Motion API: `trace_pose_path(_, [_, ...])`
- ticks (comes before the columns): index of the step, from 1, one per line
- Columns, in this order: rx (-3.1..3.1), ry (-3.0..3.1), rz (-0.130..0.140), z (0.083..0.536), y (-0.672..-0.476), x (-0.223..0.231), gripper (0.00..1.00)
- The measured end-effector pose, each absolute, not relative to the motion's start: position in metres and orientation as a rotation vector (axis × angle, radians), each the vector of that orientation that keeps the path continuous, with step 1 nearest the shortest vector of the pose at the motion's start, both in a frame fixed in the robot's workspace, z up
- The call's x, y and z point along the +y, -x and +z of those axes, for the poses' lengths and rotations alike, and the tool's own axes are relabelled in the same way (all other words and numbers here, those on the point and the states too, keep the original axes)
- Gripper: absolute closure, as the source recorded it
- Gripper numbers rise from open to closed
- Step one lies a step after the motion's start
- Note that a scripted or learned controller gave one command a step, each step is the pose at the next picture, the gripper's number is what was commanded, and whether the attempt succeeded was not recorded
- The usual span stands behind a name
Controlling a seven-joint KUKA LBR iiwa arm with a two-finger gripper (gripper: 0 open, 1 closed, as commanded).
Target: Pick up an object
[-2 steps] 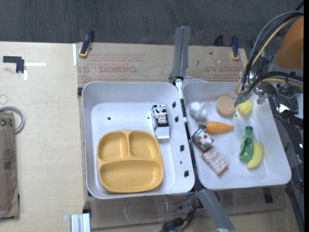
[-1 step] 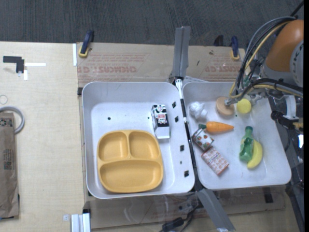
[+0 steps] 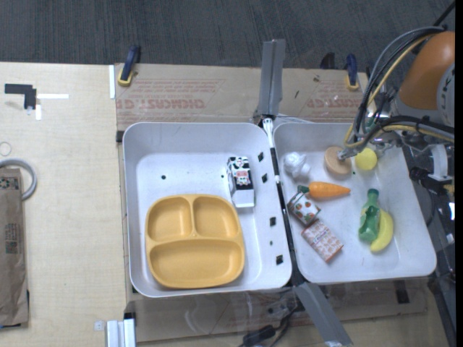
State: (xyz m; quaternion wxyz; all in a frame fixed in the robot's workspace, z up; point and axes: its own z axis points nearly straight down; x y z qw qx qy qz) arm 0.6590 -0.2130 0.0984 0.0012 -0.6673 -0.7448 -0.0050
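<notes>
**Camera view: arm at the right bin's far right corner, objects lying loose**

Camera view looks down on two white bins set side by side on the bench. The left bin (image 3: 137,194) holds a yellow divided plate (image 3: 194,239) that fills its near left part, reaching close to the near edge. A small black-and-white carton (image 3: 241,181) lies just beyond the plate's far right corner, near the bin's right wall.

The right bin (image 3: 405,262) carries the rest. A white crumpled object (image 3: 294,164) sits near its far left corner. A tan round disc (image 3: 336,160) rests by the far edge, and a yellow ball (image 3: 366,159) lies just beside it to the right. An orange carrot (image 3: 329,190) lies across the middle, pointing right. Below it, toward the left wall, are a small red-and-white packet (image 3: 304,208) and a reddish flat box (image 3: 323,241), the box nearer the near edge. A green bottle (image 3: 370,215) lies toward the right wall, touching a yellow banana (image 3: 383,232) on its right side.

The grey arm (image 3: 434,121) with its orange band comes in over the bin's far right corner, trailing cables. The gripper's lower part is tangled in with those cables above the disc and ball, and whether its jaws are open or closed cannot be told. Nothing is seen between them.
</notes>
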Motion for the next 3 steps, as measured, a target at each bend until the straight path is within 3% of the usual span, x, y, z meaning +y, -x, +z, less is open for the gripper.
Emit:
trace_pose_path(1, [-2.56,1.828,0.001,0.16,-0.635,-0.222,0.0])
trace_pose_path(2, [-2.53,1.836,-0.005,0.09,-0.659,-0.214,0.0])
trace_pose_path(3, [-2.358,2.076,-0.01,0.094,-0.641,-0.214,0.0])
